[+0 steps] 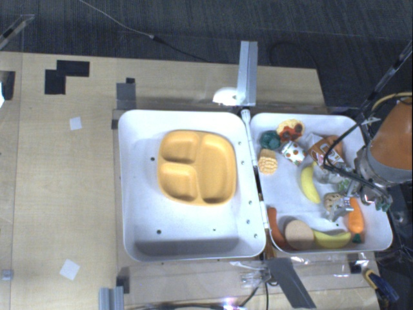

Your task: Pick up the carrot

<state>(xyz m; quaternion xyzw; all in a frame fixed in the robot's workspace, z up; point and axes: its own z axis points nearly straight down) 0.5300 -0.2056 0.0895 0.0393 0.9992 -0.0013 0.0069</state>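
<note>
the gripper (342,202) is poised just beside the carrot (355,220) in the right bin (387,241); jaw state cannot be told; a firm closing is judged next.

- We see a robotics lab: a wooden bench (58,192) with black markers (64,75).
- Two white bins (129,237) sit bolted between metal brackets (248,70).
- Toy food fills one; cables (97,11) trail over dark carpet.
</note>
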